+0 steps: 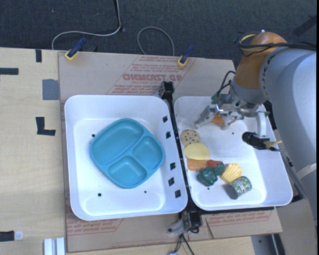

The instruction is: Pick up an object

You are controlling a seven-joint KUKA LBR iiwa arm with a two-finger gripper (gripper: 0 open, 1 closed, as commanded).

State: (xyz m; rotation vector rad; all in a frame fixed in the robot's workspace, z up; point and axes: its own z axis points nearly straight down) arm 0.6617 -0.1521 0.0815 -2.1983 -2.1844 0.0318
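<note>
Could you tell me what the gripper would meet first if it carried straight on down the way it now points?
Probably the small orange item right under the gripper, in the right bin; depth is hard to judge from above, so it may reach bare floor beside it.

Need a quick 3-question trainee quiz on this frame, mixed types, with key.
1. True or false: the blue divided tray lies in the right bin.
2. Multiple choice: the round brown cookie in the right bin lies nearest to A) the bin's far right wall, B) the divider between the bins, C) the can.
3. Fill in: the gripper hangs over the ___ end of the right bin, close to a small orange item.

Key: 1 false; 2 B; 3 far (upper in the camera view).
</note>
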